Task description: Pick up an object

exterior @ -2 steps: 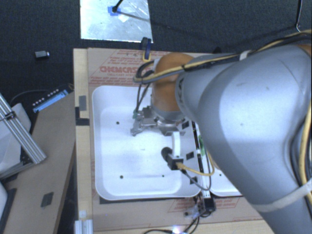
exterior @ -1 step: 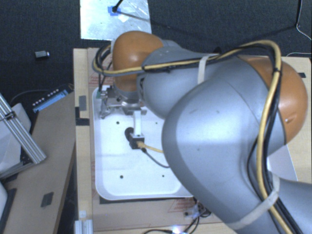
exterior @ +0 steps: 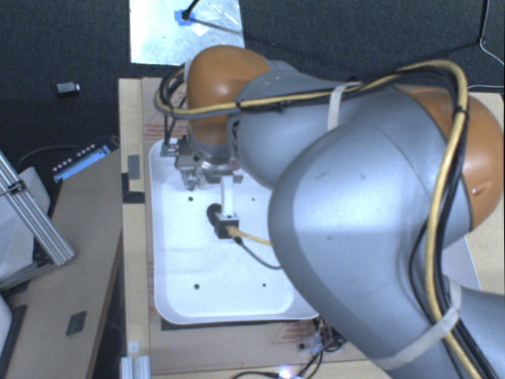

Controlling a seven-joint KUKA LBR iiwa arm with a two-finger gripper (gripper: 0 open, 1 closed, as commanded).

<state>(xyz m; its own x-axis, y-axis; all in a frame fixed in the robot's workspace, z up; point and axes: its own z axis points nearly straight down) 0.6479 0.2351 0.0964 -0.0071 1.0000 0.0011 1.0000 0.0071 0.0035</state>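
Reporting from the left: I am inspecting the white bin [exterior: 177, 310] and finding its exposed floor plain, marked only by a few small dark dots. My claw [exterior: 193, 176] is hanging low over the bin's far-left corner, close to the wall, probably because the program is probing there. I cannot tell whether it is released or clenched, so I am claiming no hold. I cannot place the object, since my arm [exterior: 371, 212] is covering the bin's right side and hiding whatever lies beneath.
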